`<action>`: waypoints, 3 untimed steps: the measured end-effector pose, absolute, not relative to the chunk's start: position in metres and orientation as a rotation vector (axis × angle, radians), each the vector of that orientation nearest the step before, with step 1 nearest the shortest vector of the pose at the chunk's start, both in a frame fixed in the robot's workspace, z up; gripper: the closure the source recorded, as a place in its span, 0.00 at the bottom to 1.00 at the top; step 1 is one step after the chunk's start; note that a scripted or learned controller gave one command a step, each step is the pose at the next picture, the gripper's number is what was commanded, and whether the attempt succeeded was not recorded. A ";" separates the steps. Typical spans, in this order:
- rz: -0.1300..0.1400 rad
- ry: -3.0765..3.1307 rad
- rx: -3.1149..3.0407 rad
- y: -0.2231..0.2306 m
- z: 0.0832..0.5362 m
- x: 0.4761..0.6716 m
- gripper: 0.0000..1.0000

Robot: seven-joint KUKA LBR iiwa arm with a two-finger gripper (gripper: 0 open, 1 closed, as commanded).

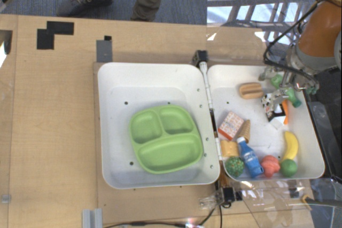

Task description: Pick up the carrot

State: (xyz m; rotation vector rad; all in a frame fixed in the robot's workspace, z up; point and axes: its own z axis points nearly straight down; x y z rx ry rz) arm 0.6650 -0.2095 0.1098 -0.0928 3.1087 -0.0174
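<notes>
The carrot (286,113) is a thin orange stick with a green top, lying near the right wall of the right bin (310,131). My gripper (271,104) hangs low over the bin, just left of the carrot and close beside it. The wrist and cables above hide part of the carrot's green end. The view does not show the carrot between the gripper's parts.
The right bin also holds a hot dog (250,90), a small printed box (231,124), a blue bottle (250,157), a banana (290,145), a red fruit (271,164), a lime (288,167) and broccoli (234,166). A green divided plate (166,139) lies in the left bin (115,88).
</notes>
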 end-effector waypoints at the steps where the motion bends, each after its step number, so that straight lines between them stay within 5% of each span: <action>1: -0.012 3.121 0.000 -0.208 0.192 0.546 0.00; 2: -0.005 3.113 0.273 -0.206 0.090 0.563 0.00; 3: -0.007 3.125 -0.094 -0.206 0.166 0.557 0.00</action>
